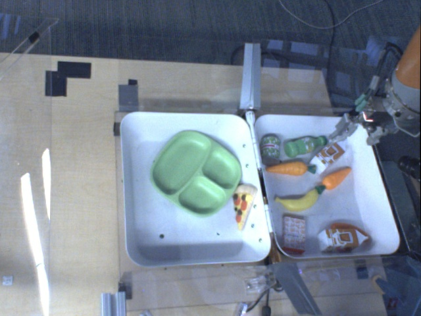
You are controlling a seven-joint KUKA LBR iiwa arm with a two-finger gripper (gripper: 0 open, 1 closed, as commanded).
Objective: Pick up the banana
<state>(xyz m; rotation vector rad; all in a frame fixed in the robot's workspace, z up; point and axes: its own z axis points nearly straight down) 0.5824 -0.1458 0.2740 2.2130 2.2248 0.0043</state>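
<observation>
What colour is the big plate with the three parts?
The plate is light green, seen clearly in the camera view, in the left bin.

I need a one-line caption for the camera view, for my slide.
Banana lies in the right bin between two carrots; the tool hovers at the bin's far right corner.

no lettering on any package is legible here.

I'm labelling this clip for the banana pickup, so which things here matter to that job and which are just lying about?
For the job: banana; gripper; right bin.

Lying about: two carrots; green bottle; can; green divided plate; pizza slice; left bin.
</observation>
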